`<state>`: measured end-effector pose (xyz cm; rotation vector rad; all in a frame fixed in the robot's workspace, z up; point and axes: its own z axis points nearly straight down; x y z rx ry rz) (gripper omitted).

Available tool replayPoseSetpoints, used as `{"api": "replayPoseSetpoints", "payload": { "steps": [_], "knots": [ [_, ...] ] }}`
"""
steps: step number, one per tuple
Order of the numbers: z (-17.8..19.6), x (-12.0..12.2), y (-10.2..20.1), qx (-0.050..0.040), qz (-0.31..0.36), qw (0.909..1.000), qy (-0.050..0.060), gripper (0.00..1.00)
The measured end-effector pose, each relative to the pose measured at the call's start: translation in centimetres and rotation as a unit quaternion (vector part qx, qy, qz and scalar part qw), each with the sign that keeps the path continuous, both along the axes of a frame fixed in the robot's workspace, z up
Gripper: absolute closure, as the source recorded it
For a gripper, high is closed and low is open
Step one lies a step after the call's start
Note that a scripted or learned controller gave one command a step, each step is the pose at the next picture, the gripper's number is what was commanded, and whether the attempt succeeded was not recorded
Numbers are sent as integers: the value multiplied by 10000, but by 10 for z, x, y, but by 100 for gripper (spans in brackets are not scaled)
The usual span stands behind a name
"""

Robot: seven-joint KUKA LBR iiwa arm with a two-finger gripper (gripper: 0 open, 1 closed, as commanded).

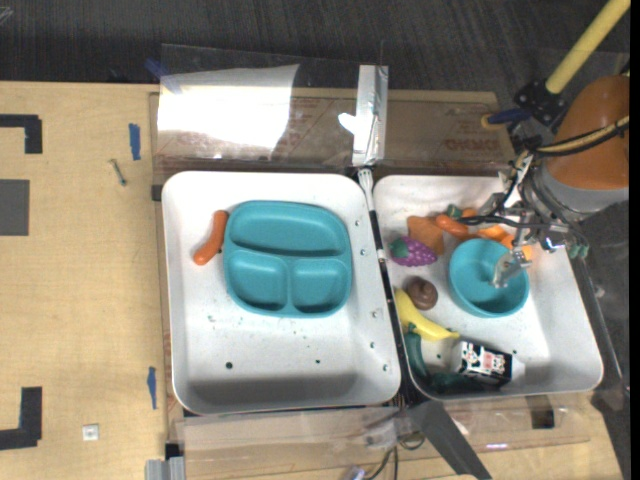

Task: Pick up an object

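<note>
The gripper hangs over the teal bowl in the right bin; whether it grips anything cannot be told. Toys crowd this bin: purple grapes, a banana, a milk carton. The left bin holds 1 teal tray and a carrot.

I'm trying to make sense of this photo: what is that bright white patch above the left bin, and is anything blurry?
In the camera view, the white patch is glare on a clear plastic sheet behind the left bin; the divided teal tray looks sharp and casts soft shadow, while the pincer over the teal bowl is small and slightly smeared.
</note>
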<state>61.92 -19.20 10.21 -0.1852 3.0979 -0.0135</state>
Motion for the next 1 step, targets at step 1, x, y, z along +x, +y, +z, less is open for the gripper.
{"api": "replayPoseSetpoints", "payload": {
  "steps": [1],
  "knots": [
    [15,5,2,-6,10,10000,-76,100]
  ]
}}
